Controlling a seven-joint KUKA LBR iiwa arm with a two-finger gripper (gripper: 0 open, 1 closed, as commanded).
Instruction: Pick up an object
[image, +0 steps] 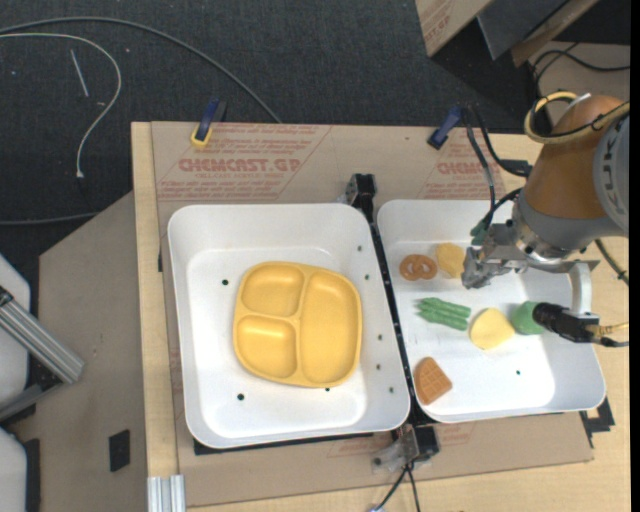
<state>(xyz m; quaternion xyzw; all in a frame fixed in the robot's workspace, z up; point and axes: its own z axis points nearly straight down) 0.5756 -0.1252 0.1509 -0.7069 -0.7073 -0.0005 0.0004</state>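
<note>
The pick has not yet happened, as far as the view shows. The gripper hangs low over the right bin, its dark fingers pointing down near the back of the bin — but whether they are spread or closed is hard to make out at this angle, so I cannot tell. Nothing is visibly caught between them.

All the candidates lie on the bin floor. A pretzel and a pale yellow piece sit just left of the fingers, the yellow piece nearest. Further forward are a green bean pod, a yellow wedge, a round green piece beside it, and a waffle-like cracker by the front left corner.

The left bin holds a yellow divided plate, well apart from the arm.

What is left: settling on one item, closing on it, and lifting clear — probably the yellow piece or the pretzel, being closest.
</note>
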